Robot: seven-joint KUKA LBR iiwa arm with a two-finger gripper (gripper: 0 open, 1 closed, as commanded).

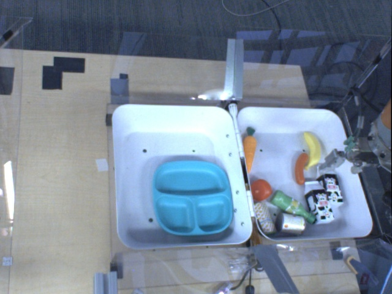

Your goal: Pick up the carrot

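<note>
A: Where is the carrot (pixel 250 151) sitting for you right now?

B: It is lying in the right bin (pixel 288 116), hard against the left wall, beside the divider between the two bins. Its green top is pointing toward the far edge and its orange tip is pointing toward you. A tomato (pixel 261 189) is resting just below the tip, near it but apart.

A: And the gripper (pixel 340 157)?

B: It is hovering at the right side of the same bin, well apart from the carrot. You are seeing the jaws spread and nothing between them. Just beside them a banana (pixel 312 148) and a red sausage (pixel 300 168) are lying, with a cow-print carton (pixel 324 199) below.

A: So what are you advising for the reach?

B: You are likely still in the approach. I would be crossing the bin high, clearing the banana and sausage, then coming down over the middle of the carrot. Because it is running lengthwise along the wall, you should be closing across its narrow width. The wall is crowding one side, so one jaw may be landing on the rim; I would be biasing slightly toward the open side of the bin.

A: Anything else to watch?

B: The left bin (pixel 177 118) is holding a blue tray (pixel 192 196); it is out of your way. The bottle (pixel 291 204) and can (pixel 292 224) near the front are too.
</note>
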